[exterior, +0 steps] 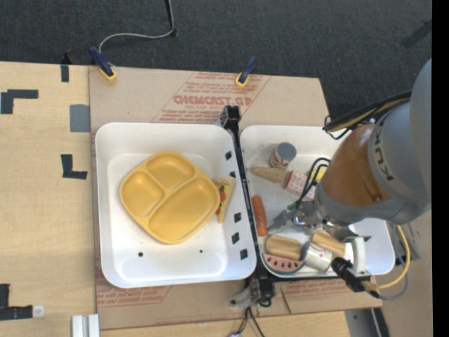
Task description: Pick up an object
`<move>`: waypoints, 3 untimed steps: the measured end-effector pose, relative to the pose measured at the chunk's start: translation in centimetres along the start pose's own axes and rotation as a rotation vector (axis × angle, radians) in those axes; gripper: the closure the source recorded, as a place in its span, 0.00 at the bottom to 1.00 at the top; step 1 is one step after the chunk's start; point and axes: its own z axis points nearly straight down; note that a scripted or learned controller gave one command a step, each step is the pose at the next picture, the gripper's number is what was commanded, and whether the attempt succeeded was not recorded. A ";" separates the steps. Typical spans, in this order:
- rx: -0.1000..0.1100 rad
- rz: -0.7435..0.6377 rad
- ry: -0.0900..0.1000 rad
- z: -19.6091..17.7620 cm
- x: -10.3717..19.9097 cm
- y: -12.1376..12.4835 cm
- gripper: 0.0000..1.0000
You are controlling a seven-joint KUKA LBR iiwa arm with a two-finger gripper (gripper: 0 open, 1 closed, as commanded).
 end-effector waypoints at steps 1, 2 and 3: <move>0.009 0.001 0.003 0.1 -0.1 1.6 0.00; 0.003 -0.003 0.005 0.0 -0.2 -0.2 0.00; 0.003 -0.003 0.005 -0.9 -0.3 -0.2 1.00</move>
